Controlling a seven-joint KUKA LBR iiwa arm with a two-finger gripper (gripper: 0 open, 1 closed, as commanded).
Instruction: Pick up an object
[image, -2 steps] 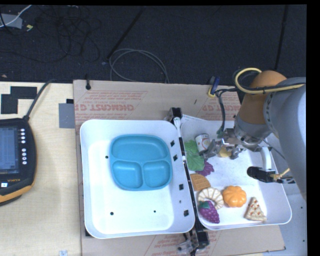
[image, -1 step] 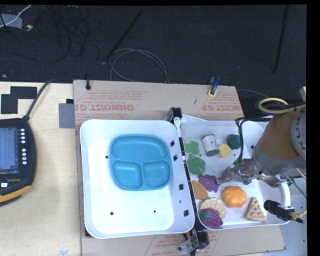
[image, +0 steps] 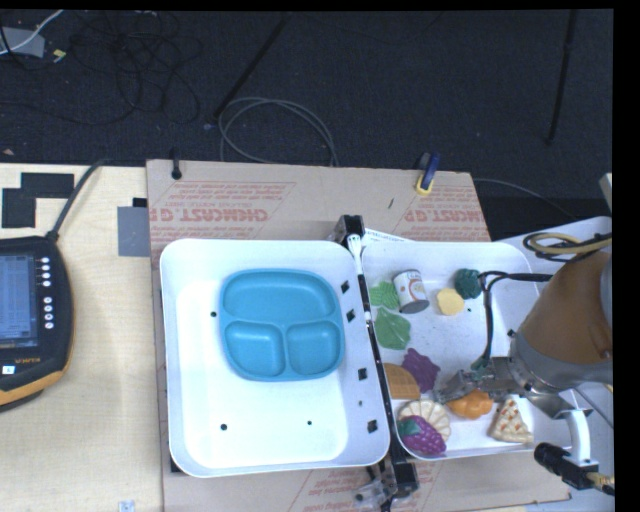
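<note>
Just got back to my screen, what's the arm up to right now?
The arm has reached into the right bin, which holds a scatter of toy food. Its gripper is down low next to an orange piece, near the pizza slice and the purple grapes. I can't tell whether it has hold of anything. The left bin holds a blue divided plate, untouched.

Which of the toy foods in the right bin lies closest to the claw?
The orange piece, right at the claw near the bin's front. The pizza slice lies further right, the purple grapes further left, and the can sits far back.
</note>
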